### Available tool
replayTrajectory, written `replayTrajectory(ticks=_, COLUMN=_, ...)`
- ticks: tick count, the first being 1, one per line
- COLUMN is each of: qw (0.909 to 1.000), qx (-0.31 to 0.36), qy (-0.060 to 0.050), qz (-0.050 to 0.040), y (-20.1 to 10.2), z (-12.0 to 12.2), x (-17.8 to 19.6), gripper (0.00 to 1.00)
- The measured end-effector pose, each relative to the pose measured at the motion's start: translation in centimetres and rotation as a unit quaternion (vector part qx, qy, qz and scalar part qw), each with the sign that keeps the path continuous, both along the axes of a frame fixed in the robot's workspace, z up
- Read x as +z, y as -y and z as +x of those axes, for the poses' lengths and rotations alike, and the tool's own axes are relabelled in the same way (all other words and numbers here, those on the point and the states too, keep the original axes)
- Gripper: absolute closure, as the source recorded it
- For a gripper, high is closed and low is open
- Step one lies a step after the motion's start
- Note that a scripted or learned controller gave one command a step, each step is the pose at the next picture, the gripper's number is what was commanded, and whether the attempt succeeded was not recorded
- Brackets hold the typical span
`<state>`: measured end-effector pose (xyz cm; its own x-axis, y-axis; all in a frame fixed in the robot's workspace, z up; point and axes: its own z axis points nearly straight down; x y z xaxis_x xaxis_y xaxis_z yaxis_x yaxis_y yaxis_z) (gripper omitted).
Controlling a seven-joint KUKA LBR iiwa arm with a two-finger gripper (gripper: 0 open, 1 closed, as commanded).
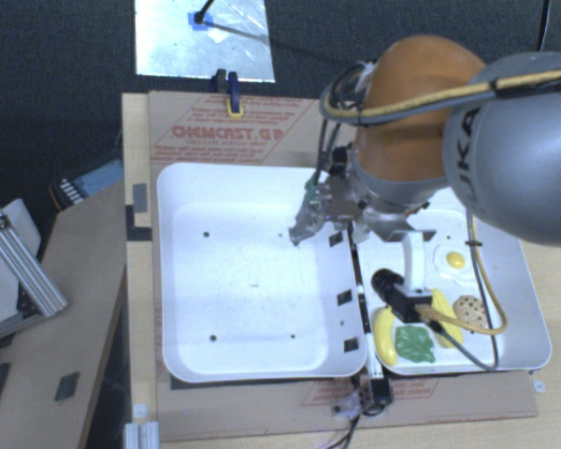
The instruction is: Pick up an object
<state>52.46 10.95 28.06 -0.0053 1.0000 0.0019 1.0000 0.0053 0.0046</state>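
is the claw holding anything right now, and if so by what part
Cannot be told. The claw hangs over the left bin's right side, and no object is seen in it. The toys lie in the right bin.

Bench surroundings, seen from above

Lay under both bins: a cardboard sheet [226, 129] with red lettering, pinned at its far edge by a yellow-and-blue clamp [231, 93]. Hung beyond it against dark cloth: a shiny foil square [204, 26] with a blue tape patch [199, 21]. Stood at the left edge: a slanted aluminium rail [14, 255], beside a brown board [70, 325] bearing a small grey tag [67, 386].
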Motion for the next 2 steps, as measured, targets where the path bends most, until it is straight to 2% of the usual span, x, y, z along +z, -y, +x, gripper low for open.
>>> replayTrajectory(ticks=1, qw=1.0, qx=0.0, qy=0.0, qz=-0.0009, y=-2.0, z=6.9, x=-1.8, gripper=0.0)
replayTrajectory(ticks=2, qw=1.0, qx=0.002, qy=0.005, qz=0.0014, y=-6.6, z=10.1, x=7.6, gripper=0.0)
